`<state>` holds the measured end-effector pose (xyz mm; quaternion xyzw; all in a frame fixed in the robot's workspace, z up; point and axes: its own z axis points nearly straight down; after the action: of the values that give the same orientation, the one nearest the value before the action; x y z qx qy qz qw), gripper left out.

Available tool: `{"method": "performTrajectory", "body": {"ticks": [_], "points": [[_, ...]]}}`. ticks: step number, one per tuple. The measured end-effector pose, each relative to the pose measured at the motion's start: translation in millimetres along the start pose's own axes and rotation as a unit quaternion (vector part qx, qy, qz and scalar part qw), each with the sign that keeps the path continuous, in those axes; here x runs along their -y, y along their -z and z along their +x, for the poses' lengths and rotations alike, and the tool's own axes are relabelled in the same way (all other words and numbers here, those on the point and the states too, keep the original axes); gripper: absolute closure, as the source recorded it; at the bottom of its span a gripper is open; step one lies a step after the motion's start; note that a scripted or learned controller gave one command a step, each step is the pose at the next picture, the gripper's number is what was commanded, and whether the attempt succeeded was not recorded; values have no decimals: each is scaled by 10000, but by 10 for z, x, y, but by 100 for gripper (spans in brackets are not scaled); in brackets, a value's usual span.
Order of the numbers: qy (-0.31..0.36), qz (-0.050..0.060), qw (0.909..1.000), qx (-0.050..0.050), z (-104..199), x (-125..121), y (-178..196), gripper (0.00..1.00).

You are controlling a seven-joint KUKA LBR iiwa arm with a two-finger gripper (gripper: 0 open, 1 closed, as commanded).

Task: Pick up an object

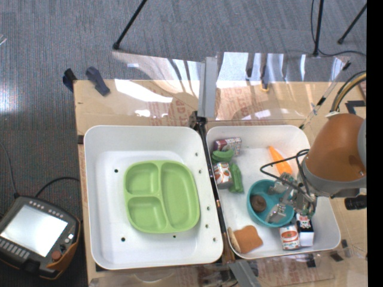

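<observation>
Around the teal bowl [263, 203]: carrot [279, 159], toast [247, 239], cans [289, 238].

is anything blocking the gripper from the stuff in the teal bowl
Nothing visible does. The gripper hangs right over the teal bowl at its right rim, with the brown piece in the bowl lying bare to its left. The small can and the carton stand close by, outside the bowl.

Two white bins [96, 160] on a tan tabletop [149, 100]. Left bin: lime-green divided plate [161, 196]. Right bin: teal bowl [263, 205], orange carrot [279, 159], green vegetable [236, 178], brown toast slice [247, 239], red-and-white can [290, 239]. Arm's band orange [338, 148]. Floor grey, finely ribbed [60, 28].
</observation>
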<state>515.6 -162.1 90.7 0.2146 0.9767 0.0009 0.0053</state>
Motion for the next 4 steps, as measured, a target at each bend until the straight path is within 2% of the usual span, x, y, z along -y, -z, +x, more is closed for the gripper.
{"method": "performTrajectory", "body": {"ticks": [1, 3, 4], "points": [[-222, 9, 9998, -28, -831, -732, -32, 0], [-203, 17, 9998, -70, 542, -215, -32, 0], [-513, 17, 9987, -40, -220, -667, -34, 0]]}}
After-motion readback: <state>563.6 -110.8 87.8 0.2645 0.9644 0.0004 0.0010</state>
